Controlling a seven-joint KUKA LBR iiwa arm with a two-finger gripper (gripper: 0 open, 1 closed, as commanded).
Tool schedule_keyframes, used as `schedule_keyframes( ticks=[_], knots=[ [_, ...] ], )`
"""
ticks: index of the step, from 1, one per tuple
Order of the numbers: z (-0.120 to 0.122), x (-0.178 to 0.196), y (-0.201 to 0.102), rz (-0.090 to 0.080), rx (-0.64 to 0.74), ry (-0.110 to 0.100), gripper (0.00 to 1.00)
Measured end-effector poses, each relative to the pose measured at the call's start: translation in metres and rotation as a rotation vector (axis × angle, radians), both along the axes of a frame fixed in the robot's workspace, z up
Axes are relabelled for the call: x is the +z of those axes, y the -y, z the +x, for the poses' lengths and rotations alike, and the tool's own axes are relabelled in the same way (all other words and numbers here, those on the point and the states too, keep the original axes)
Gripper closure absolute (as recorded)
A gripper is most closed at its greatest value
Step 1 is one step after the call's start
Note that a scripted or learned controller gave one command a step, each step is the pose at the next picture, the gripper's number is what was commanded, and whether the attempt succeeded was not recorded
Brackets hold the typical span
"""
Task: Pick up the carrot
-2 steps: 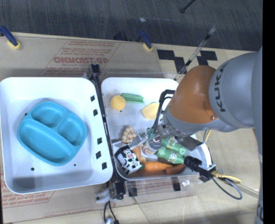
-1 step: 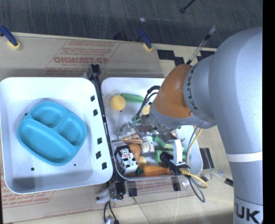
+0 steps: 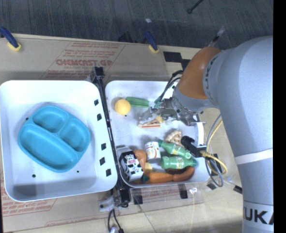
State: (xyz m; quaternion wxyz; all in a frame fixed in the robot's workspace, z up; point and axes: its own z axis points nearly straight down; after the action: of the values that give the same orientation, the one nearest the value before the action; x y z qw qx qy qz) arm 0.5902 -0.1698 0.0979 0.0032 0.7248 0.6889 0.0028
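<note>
While hanging low over the far half of the right bin (image 3: 129, 89), gripper (image 3: 150, 114) well apart from the carrot (image 3: 165, 177). Open or closed: cannot tell from this angle; nothing seen gripped.

Carrot orange, lying flat against the right bin's near wall, long axis running left to right along that wall. From the gripper: toward the viewer and a touch to the right, beyond a crowd of other items.

Just beneath the gripper, a sandwich-like slice (image 3: 150, 124). To its left, a yellow lemon (image 3: 122, 106) beside a long green vegetable (image 3: 138, 101). Between gripper and carrot: a small labelled can (image 3: 152, 150), a pale lumpy item (image 3: 174, 136), a green bottle (image 3: 176, 149) and a second green bottle (image 3: 178, 163), the latter touching or nearly touching the carrot. By the carrot's left end, a black-and-white patterned box (image 3: 130, 163).

Left bin (image 3: 12, 106): one blue divided plate (image 3: 53, 137). Both bins side by side on the desk (image 3: 85, 57).

Likely need: travel toward the near wall, then descent, with the grip taken across the carrot's short width and clear of the bottle.
</note>
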Motion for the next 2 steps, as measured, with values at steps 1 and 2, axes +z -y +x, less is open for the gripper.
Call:
schedule_keyframes(
  ticks=[1,2],
  knots=[
    [0.019,-0.002,-0.066,-0.001,-0.023,-0.004,0.00],
    [0.034,-0.001,-0.023,0.001,0.115,-0.004,0.00]
  ],
)
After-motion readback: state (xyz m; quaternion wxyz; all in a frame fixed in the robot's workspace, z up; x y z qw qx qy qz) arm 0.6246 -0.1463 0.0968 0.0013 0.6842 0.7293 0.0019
